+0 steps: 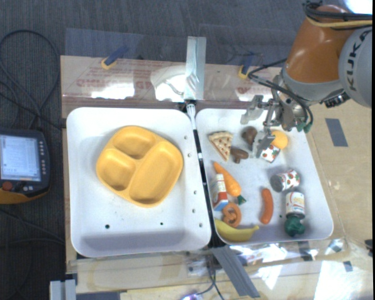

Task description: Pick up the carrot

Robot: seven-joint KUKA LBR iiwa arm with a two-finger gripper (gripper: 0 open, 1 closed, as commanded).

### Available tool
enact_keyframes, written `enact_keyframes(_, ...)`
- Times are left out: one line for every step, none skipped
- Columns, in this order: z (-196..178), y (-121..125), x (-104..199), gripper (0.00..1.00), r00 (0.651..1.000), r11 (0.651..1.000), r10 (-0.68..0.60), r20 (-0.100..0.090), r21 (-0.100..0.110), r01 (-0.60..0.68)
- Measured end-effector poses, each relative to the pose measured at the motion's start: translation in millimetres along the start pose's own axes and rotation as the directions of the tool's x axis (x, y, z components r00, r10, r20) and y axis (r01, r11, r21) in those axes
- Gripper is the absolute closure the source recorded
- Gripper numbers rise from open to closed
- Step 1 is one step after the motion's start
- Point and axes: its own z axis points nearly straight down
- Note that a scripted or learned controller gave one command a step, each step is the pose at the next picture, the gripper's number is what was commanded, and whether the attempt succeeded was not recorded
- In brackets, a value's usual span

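- Grey arm with orange band reaches in over the right white bin (319, 167); two-finger gripper (270, 127) hovers above that bin's far edge, near the far right corner.
- Can't tell if the gripper is open or closed: the slanted view and clutter underneath hide it. Nothing visibly gripped.
- Target: small orange carrot with green leafy top (229, 180), lying flat and diagonal near the right bin's left wall, about midway along. Touching or just beside a red-and-white carton-like toy (220, 191) on its near side.
- Gripper is well apart from the carrot, sitting over a yellow round piece (279, 140) and brown mushroom-like pieces (244, 144) instead. My read: approach not yet lined up, pick not begun.
- Other clutter in the right bin: pizza slice toy (222, 145) toward the far side, red sausage (266, 205), yellow banana (236, 231) along the near edge, green-capped bottle (294, 212) in the near right corner.
- Left white bin (87, 230) carries a yellow three-compartment plate (139, 164), mid-bin.
- Risk, judged: carrot sits close to the dividing wall and crowds the carton, so finger clearance looks tight; gripping across its narrow width seems best.
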Motion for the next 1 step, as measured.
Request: enact_keyframes(96.7, 19.8, 26.1, 0.0, 0.985, 0.985, -0.174, 0.013, 0.003, 0.174)
